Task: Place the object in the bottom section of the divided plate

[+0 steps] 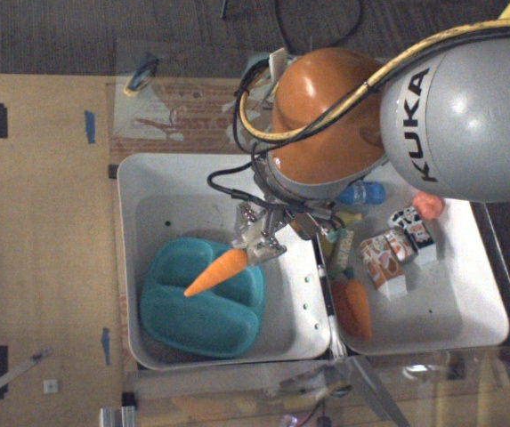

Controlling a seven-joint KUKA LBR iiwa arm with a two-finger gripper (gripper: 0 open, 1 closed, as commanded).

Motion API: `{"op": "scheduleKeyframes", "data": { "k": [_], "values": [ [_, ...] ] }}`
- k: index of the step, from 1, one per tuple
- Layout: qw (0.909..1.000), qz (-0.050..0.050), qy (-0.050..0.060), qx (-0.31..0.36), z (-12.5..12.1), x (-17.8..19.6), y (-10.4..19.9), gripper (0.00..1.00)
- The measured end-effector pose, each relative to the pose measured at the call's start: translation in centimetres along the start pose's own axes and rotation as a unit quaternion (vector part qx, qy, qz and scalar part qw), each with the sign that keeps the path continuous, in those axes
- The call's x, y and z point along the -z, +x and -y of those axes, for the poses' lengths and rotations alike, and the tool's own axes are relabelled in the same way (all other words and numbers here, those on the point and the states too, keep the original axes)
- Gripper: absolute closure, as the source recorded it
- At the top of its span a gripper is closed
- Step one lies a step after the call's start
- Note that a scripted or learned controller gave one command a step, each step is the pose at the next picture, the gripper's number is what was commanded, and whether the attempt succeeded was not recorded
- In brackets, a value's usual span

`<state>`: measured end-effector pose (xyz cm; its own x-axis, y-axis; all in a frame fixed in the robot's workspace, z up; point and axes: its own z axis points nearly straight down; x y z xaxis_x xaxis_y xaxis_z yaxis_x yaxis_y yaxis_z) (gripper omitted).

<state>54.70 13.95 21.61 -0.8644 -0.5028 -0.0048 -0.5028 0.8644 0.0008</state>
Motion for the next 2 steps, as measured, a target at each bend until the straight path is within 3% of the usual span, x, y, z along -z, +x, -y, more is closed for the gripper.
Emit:
{"op": "scheduleKeyframes", "data": {
  "k": [1, 2],
  "values": [
    [0.9988, -0.001, 0.000, 0.050, -1.69, -1.83, 3.67, 1.00],
    [0.9988, -0.001, 0.000, 0.050, -1.67, -1.83, 3.67, 0.00]
  ]
}}
